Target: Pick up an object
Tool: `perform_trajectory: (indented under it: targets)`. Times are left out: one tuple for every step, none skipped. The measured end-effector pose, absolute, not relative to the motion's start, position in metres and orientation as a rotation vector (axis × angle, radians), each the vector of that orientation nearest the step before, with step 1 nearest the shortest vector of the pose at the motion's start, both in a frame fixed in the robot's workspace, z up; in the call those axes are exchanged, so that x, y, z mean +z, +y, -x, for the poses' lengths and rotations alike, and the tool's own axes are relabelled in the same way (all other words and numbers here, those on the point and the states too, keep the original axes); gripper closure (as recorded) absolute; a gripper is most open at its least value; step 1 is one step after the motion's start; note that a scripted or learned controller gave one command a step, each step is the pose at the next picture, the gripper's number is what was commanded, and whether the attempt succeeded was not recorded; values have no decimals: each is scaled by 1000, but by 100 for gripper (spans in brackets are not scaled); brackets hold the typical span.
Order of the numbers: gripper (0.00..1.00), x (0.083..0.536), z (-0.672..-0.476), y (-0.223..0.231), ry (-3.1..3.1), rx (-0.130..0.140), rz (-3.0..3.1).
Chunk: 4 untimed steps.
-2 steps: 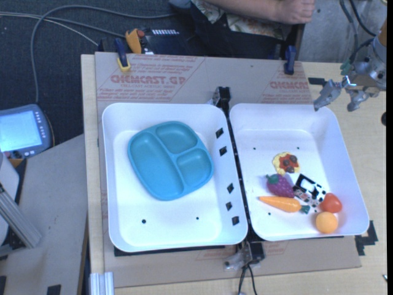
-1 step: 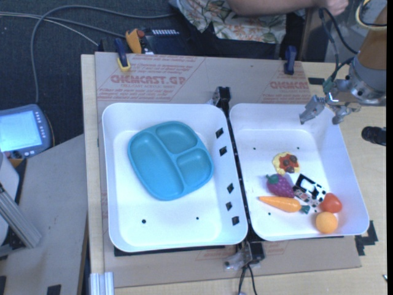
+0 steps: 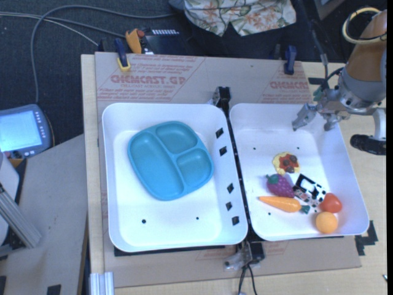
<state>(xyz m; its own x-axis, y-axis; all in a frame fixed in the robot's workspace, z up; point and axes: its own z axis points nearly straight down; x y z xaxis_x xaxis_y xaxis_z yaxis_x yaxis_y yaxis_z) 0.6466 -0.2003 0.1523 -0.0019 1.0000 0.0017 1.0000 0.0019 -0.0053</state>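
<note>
Grey metal claw (image 3: 314,117) hangs over the far edge of the right bin (image 3: 349,158), its two fingers spread apart with nothing between them and nothing touched. One finger (image 3: 301,117) points toward the bin's middle; the other sits nearer the arm.

Count, right bin, all items grouped toward its near right corner, well apart from the claw:
- one yellow and red round piece (image 3: 286,161), farthest back;
- one purple grape bunch (image 3: 280,185);
- one orange carrot (image 3: 280,204), lying flat just in front of the grapes;
- one black and white item (image 3: 309,188), kind unclear;
- one red tomato (image 3: 331,203);
- one orange ball-shaped fruit (image 3: 326,222), nearest the front rim.

Count, left bin (image 3: 116,165): one blue divided plate (image 3: 170,159) with three compartments, lying flat.

Both bins rest side by side on the worktop (image 3: 159,72).
</note>
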Motion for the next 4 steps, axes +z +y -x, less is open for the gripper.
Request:
perform_trajectory:
  targets:
    - [0,95,-655,-200,-2221,4,2215]
    - [100,110,-657,-200,-2226,-1,2218]
    - [100,154,-657,-201,-2226,-4,2223]
    - [100,209,-659,-201,-2228,-5,2224]
